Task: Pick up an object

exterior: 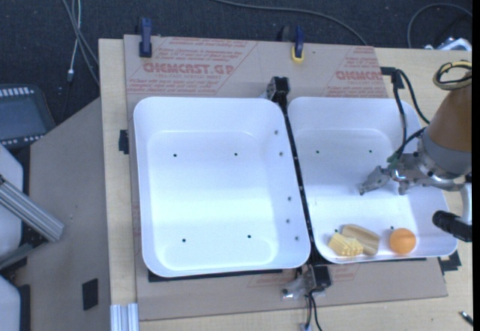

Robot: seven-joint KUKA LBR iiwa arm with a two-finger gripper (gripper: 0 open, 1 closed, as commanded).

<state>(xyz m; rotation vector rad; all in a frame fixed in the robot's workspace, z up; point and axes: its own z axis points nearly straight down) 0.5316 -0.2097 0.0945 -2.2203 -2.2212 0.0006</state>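
The end effector [384, 179] hangs over the right bin [337, 127], fingers spread wide and holding nothing. Below it, toward the bin's near edge, lie three things well apart from it: an orange ball [403, 240], a tan roll [361, 233] and a yellow corn piece [345, 245] touching it.

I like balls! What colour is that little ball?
Orange ball, seen in the camera view.
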